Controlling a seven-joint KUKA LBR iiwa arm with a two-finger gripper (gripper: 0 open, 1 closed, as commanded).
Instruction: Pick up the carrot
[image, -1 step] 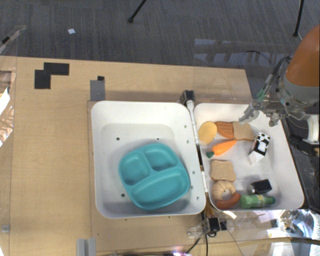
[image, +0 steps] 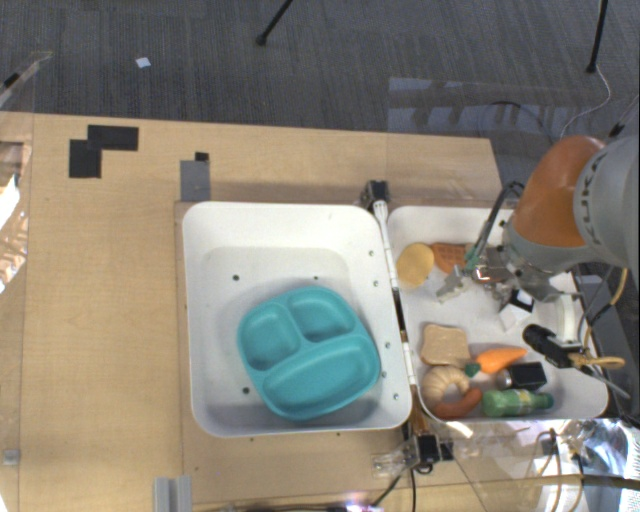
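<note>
From the camera view we take the carrot (image: 498, 358) as our landmark: it lies in the right bin (image: 590, 405), pointing away from the bread slice (image: 444, 345) just beside its green end. Touching or nearly touching it on the near side sits a dark block (image: 523, 376), with a green bottle (image: 515, 402) beyond that along the bin's near rim. A croissant (image: 446, 381) and a sausage (image: 455, 404) crowd the near corner beside the bread. Farther back from the carrot we see open white floor, then the jaws (image: 462, 281) hanging above it near a yellow round piece (image: 415, 263); we cannot tell how they stand. Well apart from the carrot, across the shared rims, the left bin (image: 210, 330) holds a teal divided plate (image: 306, 350).
</note>
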